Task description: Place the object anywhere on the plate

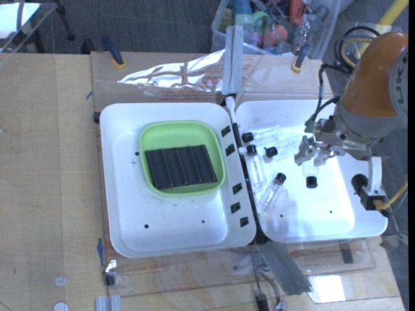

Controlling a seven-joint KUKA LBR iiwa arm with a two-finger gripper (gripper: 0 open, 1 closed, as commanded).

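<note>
Wooden bench boards surround two shallow white bins (pixel 123 235); the left one holds a square green plate (pixel 150 138). Clear plastic vials with black caps (pixel 272 190) lie in the right bin: probably light, rigid, slippery, best pinched across the barrel. The gripper (pixel 310 154) hovers just up-right of them, apart; its grip state is unclear.

I'm working in a robotics lab: plywood worktop (pixel 45 173), two white bins (pixel 123 225), taped cables (pixel 285 271), a clear tub of toys (pixel 279 11).
</note>
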